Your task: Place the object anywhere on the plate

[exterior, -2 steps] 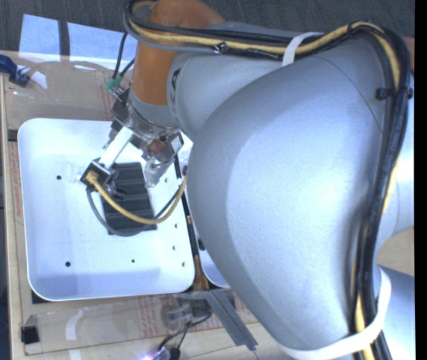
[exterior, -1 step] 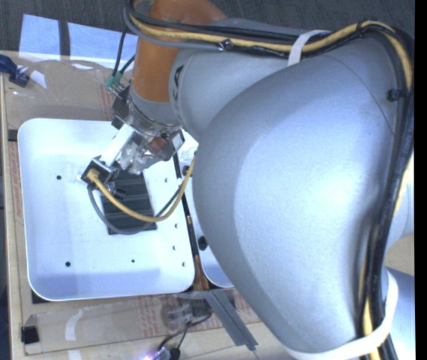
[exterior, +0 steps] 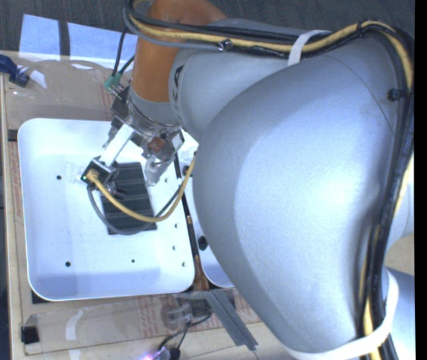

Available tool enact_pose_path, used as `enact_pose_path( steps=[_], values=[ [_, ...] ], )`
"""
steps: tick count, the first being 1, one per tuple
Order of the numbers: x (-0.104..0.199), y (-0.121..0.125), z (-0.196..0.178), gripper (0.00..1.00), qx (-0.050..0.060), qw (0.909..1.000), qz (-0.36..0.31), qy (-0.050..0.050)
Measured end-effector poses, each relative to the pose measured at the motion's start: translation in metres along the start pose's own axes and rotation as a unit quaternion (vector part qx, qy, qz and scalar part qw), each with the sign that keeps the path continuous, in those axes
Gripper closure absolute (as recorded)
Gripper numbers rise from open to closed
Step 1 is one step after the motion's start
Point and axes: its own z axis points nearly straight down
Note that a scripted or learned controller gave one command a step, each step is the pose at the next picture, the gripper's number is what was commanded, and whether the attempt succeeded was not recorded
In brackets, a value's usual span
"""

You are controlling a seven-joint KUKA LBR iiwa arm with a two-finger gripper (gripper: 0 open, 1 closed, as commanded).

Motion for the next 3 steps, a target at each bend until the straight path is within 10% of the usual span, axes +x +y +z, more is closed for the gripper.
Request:
enact_pose_path(
  steps=[1,2,3],
  values=[
    [0.001,-0.002,-0.009,1.0,0.002,1.0,-0.004,-0.002],
    [-0.049,-0.028,0.098,1.0,-0.009,0.9973,-0.073,0.006],
    [-0.119,-0.011,0.044,1.0,-0.009,0.9987,0.05,0.009]
  ],
)
